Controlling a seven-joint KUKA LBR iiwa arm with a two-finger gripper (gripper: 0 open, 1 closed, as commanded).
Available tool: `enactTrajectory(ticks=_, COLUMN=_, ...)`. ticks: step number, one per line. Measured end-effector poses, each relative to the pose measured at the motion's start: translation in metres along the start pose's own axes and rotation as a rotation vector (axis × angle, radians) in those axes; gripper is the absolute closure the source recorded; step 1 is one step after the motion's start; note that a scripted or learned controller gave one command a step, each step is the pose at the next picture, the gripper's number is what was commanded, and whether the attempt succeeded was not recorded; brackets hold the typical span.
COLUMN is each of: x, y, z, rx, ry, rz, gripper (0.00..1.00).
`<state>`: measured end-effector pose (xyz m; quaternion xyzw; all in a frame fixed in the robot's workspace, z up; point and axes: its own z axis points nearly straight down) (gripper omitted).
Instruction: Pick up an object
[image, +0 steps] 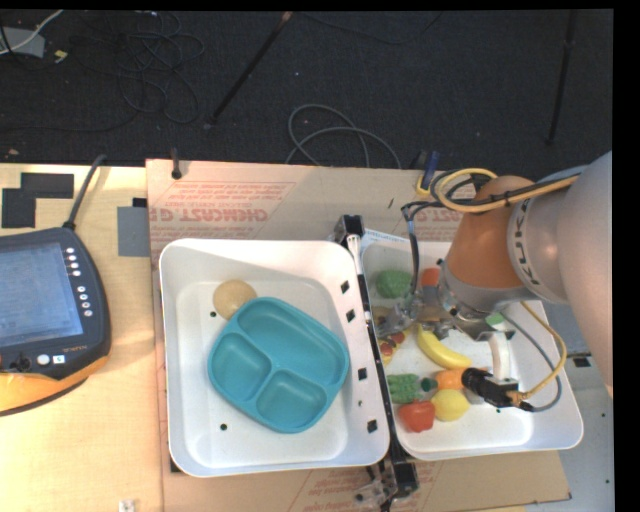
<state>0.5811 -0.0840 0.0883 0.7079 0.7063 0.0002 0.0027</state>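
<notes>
Toy foods (432, 385) fill the right bin (560, 430); teal plate (278, 364) in left bin (185, 400).

yellow banana (441, 349), red pepper (417, 415), lemon (451, 404), green pieces: right bin (560, 432).

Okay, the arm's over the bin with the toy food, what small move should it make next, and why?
Probably lower straight down a little. The gripper hangs over the right bin just above the banana, and nothing shows between its fingers, so no object is picked up yet.
</notes>
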Motion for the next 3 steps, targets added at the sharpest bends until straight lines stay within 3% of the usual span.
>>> enactTrajectory(ticks=1, x=-0.001, y=-0.042, z=0.000, rx=-0.001, ry=-0.001, rz=0.003, gripper=0.00)
enactTrajectory(ticks=2, x=-0.001, y=-0.040, z=-0.008, rx=0.005, ry=0.006, rz=0.008, gripper=1.00)
enactTrajectory(ticks=3, x=0.049, y=-0.039, z=-0.102, rx=0.004, ry=0.005, rz=-0.007, gripper=1.00)
